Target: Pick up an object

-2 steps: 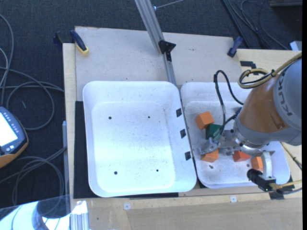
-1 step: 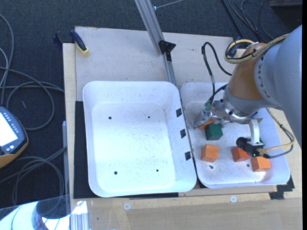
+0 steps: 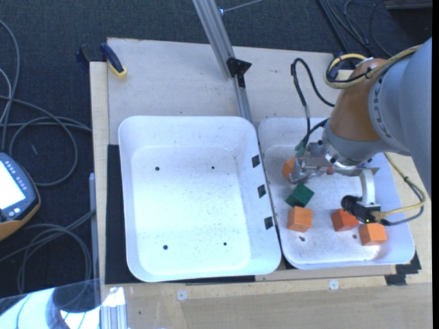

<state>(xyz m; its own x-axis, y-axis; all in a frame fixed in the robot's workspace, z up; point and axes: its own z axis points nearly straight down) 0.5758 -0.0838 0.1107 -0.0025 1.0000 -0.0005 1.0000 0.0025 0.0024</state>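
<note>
My gripper (image 3: 300,173) hangs over the right bin (image 3: 274,132), under the grey arm with its orange band. A small orange block (image 3: 289,167) shows just left of the gripper, partly hidden by it. A dark green block (image 3: 300,196) lies tilted right below the gripper. Nearer the front sit three orange blocks: one (image 3: 299,218) under the green block, one (image 3: 343,219) to its right, and one (image 3: 373,234) at the front right. Whether the small orange block is touched by the gripper cannot be made out.
The left bin (image 3: 137,136) is a shallow white tray beside the right one. A metal pole (image 3: 216,29) slants over the bench from the back. Black clips line the rim between the bins. Cables trail from the arm along the right bin's right side.
</note>
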